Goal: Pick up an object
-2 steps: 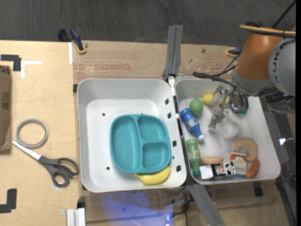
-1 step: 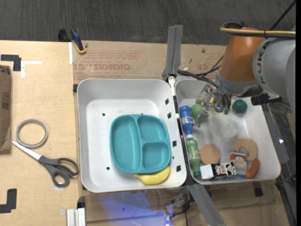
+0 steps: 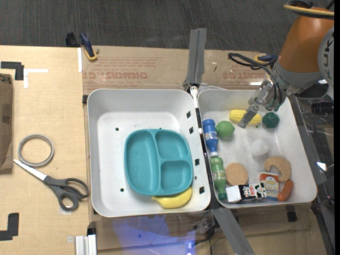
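**Arm over the right bin, above the corn**

You are looking down on a tan bench (image 3: 48, 105) with dark grey carpet (image 3: 159, 9) beyond its far edge. A flattened sheet of cardboard (image 3: 133, 70) lies under the two white bins. On the bare bench to the left sit a roll of tape (image 3: 35, 150) and, just in front of it, a pair of grey-handled scissors (image 3: 53, 184). A blue clamp (image 3: 87, 45) sits at the cardboard's far left corner.

The left bin (image 3: 101, 142) holds a teal divided plate (image 3: 158, 161), with a banana (image 3: 174, 199) tucked under its near edge.

The right bin (image 3: 297, 142) is crowded. Along its left wall lie a blue bottle (image 3: 209, 132) and a green bottle (image 3: 217, 171), end to end. A green lime (image 3: 225, 129) sits beside the blue bottle, and a yellow corn cob (image 3: 245, 116) lies just past it. A dark green ball (image 3: 271, 120) is near the corn, a white ball (image 3: 260, 147) lies mid-bin, and at the near side are a round cookie (image 3: 237, 173), a bagel piece (image 3: 279, 166), a small printed carton (image 3: 249, 192) and a red sausage (image 3: 286, 190).

The gripper (image 3: 248, 115) reaches in from the right and hangs right over the corn cob; you cannot tell whether the claw is wide or narrow, and nothing is visibly held.
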